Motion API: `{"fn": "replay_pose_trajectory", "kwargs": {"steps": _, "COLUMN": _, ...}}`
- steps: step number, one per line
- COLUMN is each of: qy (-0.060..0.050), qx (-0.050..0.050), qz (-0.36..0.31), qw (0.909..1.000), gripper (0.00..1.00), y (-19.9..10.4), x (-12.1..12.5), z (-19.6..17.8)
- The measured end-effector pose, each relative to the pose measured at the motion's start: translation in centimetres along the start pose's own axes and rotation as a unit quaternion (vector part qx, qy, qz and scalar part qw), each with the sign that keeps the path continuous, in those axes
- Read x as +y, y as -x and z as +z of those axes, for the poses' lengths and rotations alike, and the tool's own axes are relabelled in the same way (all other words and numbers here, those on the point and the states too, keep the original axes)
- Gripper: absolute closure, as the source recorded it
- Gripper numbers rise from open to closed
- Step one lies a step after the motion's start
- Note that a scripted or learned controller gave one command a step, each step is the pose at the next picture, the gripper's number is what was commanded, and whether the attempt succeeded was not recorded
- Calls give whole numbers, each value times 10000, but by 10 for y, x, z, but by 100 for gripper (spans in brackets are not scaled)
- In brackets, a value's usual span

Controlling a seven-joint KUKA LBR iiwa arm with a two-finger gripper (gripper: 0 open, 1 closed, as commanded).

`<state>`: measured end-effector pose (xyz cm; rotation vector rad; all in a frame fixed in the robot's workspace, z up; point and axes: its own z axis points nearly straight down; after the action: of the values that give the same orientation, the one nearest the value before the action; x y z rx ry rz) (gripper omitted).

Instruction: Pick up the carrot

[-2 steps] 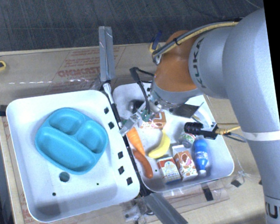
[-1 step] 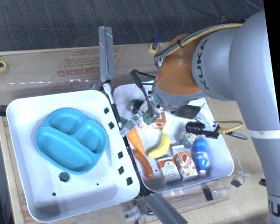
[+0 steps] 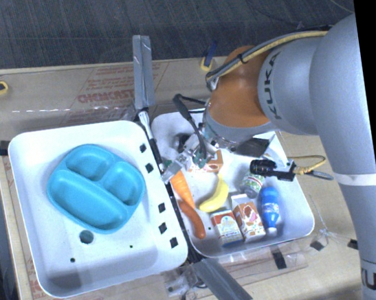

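Observation:
The carrot (image 3: 187,203) is long and orange and lies along the left wall of the right bin (image 3: 300,223), its thick end toward the top. My gripper (image 3: 188,158) hangs low over the upper left part of that bin, just above and to the right of the carrot's thick end. The orange-banded wrist covers most of the gripper. Nothing shows between its tips.
A yellow banana (image 3: 215,197) lies right of the carrot. Two small juice cartons (image 3: 240,223), a blue bottle (image 3: 270,209) and a small can (image 3: 252,184) fill the right bin's lower part. The left bin (image 3: 60,275) holds a blue divided plate (image 3: 96,186).

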<state>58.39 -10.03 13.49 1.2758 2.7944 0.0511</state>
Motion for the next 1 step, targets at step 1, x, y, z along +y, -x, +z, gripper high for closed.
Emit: {"fn": "replay_pose_trajectory", "kwargs": {"steps": 1, "qy": 20, "qx": -9, "qz": -536, "qw": 9986, "gripper": 0, "y": 0, "x": 2, "z": -1}}
